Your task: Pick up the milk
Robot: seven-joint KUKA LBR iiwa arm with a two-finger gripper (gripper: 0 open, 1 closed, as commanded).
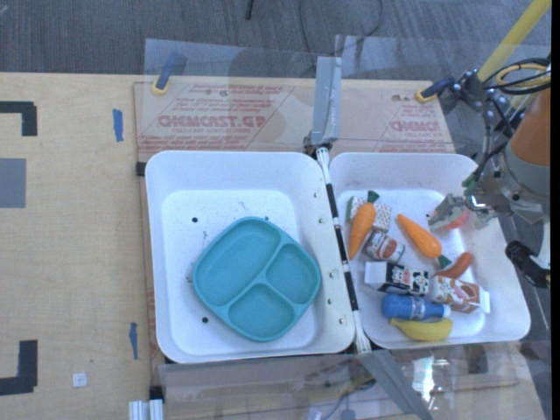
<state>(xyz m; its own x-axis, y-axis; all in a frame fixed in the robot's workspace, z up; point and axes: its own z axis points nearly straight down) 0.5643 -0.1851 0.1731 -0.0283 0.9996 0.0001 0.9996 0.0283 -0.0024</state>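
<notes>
Nothing lifted yet: milk waits in the right bin.
I see the milk (398, 277) lying lower-middle among toy food; my gripper (453, 210) hovers upper right, fingers apart and empty, so the whole pick remains.

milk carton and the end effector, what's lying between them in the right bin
In the camera view, an orange carrot lies on the line from the end effector down to the milk. A sausage sits just to the right of that line.
</notes>
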